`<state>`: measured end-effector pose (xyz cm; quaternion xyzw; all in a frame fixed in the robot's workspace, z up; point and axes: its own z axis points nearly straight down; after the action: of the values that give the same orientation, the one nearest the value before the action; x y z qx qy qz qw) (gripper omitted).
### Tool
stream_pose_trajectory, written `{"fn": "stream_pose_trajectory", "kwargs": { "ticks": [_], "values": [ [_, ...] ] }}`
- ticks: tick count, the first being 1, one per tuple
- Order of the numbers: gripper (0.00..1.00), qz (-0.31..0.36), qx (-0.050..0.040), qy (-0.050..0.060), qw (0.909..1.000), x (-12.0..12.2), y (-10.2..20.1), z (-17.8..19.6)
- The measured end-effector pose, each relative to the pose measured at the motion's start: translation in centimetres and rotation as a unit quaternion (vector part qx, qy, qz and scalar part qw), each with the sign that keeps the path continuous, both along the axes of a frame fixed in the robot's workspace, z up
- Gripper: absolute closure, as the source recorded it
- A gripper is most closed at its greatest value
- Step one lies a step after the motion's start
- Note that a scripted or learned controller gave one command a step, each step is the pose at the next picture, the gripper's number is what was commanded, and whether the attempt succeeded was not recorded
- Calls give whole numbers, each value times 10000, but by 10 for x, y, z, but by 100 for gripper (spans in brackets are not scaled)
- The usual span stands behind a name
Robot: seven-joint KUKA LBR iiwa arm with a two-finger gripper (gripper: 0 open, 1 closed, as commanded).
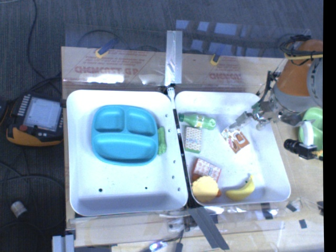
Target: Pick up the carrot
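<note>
I cannot tell for certain which thing is the carrot. The closest in colour is an orange-yellow lump (205, 188), rounded and smooth, lying in the near left corner of the right bin (278, 161) against the wall it shares with the left bin (84, 182). A flat red patterned packet (206, 168) touches the lump's far side. A curved yellow banana (240, 189) lies just beside it to the right, along the near wall. With walls on two sides and those two neighbours, the only open room is from above.

Farther up the bin lie a pale chequered packet (193, 139), a glossy green bottle-shaped thing (198, 121) on its side, and a crinkled shiny packet (236, 139) with an orange print. The white floor between the shiny packet and the banana is bare.

My hand (260, 114) hangs over the far right corner of this bin, well apart from the lump and close to the shiny packet's upper end. I cannot tell whether it is wide or narrow, or whether it grips anything.

In the left bin a smooth blue plate (126, 133) with three compartments sits in the far half. A slim green piece (161, 139) is wedged between it and the dividing wall. Both bins are shallow, with rounded corners, and sit on the pale bench (310, 193)
</note>
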<state>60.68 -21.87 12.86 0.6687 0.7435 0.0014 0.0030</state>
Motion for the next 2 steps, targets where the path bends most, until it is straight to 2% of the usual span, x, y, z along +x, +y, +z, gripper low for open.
{"fn": "stream_pose_trajectory", "kwargs": {
  "ticks": [1,2],
  "values": [
    [100,7,10,-24,10000,2,2,11],
    [0,7,11,-23,10000,2,2,11]
  ]
}}
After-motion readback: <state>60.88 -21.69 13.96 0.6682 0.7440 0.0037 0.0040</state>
